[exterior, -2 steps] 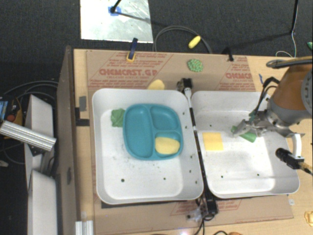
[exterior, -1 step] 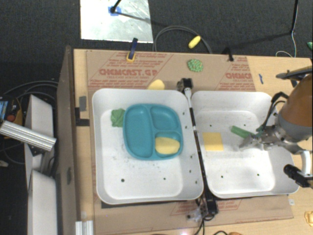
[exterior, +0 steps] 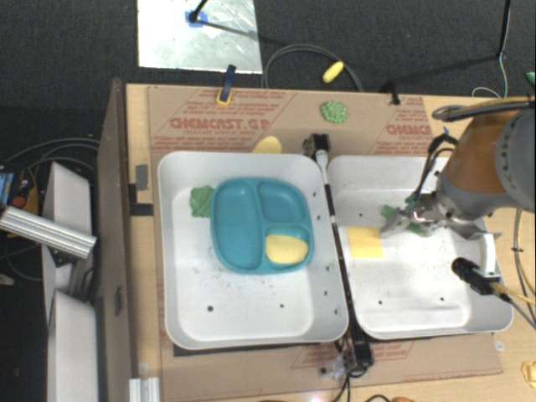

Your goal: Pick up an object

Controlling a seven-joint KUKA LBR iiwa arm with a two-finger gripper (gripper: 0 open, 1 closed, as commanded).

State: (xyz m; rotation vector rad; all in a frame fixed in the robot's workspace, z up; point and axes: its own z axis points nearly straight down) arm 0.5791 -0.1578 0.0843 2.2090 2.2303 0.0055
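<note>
In the right bin [exterior: 419,325] a flat yellow square [exterior: 365,242] lies near the left wall. A small green object [exterior: 390,214] sits just above and right of it. My gripper [exterior: 410,220] is low in this bin, right beside the green object, at its right edge; whether it touches it is unclear. The grey arm with its orange band [exterior: 477,153] comes in from the right. In the left bin [exterior: 243,329] a blue divided plate [exterior: 243,224] holds a yellow lump [exterior: 286,248] in its lower right compartment. A green leafy piece [exterior: 201,200] pokes out at the plate's left edge.
On the cardboard behind the bins lie a green round item [exterior: 334,111] and a pale yellow item [exterior: 268,146]. A black clamp [exterior: 316,146] sits where the two bins meet. A black part [exterior: 471,276] of the arm hangs over the right bin's right side.
</note>
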